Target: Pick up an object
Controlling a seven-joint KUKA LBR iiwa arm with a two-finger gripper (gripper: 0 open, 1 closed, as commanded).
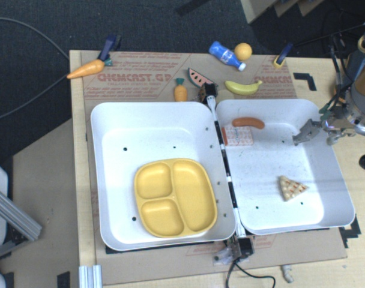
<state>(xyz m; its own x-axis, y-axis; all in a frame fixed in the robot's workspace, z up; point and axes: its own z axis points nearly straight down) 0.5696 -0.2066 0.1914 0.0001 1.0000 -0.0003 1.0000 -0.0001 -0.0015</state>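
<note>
1. Nearest the camera, a yellow divided plate lies flat in the left bin, probably a place to set things rather than a thing to pick.
2. In the right bin a toy pizza slice lies alone on open floor, the easiest target in my judgement.
3. Farther back in that bin, a toy sausage and a small pink-and-white packet sit near the rear wall, harder to reach.
4. The gripper hangs over the right bin's far right side, fingers spread with nothing between them, well apart from the pizza slice.
5. Behind the bins, on the printed cardboard bench top, lie a banana, blue bottle, orange ball, watermelon slice and carrot, out of play.
6. Dark carpet surrounds the bench.
</note>
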